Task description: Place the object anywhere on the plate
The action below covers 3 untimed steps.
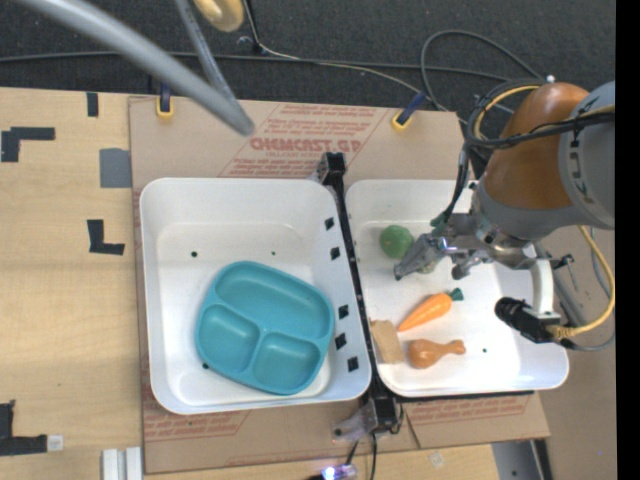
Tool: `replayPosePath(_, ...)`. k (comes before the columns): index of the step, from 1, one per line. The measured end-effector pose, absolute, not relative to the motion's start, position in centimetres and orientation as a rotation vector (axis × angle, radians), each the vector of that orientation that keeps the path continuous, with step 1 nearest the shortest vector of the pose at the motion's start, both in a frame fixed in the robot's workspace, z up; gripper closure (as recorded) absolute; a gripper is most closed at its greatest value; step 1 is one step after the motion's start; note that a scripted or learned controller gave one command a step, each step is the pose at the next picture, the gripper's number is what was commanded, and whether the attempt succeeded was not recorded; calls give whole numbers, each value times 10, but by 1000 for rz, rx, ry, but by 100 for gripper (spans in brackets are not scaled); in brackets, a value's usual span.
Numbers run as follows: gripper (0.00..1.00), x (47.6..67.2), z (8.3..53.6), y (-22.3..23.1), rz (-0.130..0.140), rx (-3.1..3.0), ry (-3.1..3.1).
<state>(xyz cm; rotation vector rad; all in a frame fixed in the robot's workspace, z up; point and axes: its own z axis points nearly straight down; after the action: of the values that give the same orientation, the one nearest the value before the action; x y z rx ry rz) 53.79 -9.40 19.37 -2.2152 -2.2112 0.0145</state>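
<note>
The gripper (425,258) hangs low over the right bin (520,373), fingers (412,264) spread open and holding nothing, just beside the green ball (396,240). The carrot (426,311) and drumstick (434,352) lie nearby, likely candidates too. The teal plate (264,327) waits in the left bin (160,208), its compartments free for a drop.

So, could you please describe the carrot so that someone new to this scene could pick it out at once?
Look in the right-hand shallow white bin, beside the one that holds the teal divided plate. Near its middle lies the orange toy carrot with a small green tip. It lies between a round green ball and a tan drumstick-shaped toy, and alone is bright orange and tapered.
</note>
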Motion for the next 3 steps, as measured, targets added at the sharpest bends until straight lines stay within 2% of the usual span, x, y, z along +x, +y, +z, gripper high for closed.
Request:
replayPosePath(1, 0, 541, 200, -94, 2, -2218, -2222)
replayPosePath(2, 0, 535, 136, -94, 8, -2217, -2217)
replayPosePath(3, 0, 535, 83, -94, 1, -2221, -2223)
